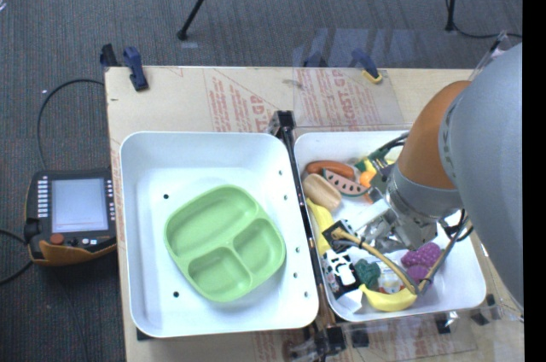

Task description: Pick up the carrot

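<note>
We start with the arm [478, 138], which leans in over the right bin [472, 288] and covers much of it. Beside it sits the left bin [136, 181], holding a green divided plate [224, 242]. The gripper [388, 236] hangs low among the toys, though we cannot tell how it is set.

The carrot [365, 178] seems to be the small orange piece near the bin's far side, just beside the wrist — partly hidden. We judge it light, rigid plastic, smooth and liable to slip; a grip across its middle looks best.

Crowding it are a watermelon slice [334, 173], a hot dog bun [323, 192], purple grapes [421, 255] and a banana [386, 300].
</note>
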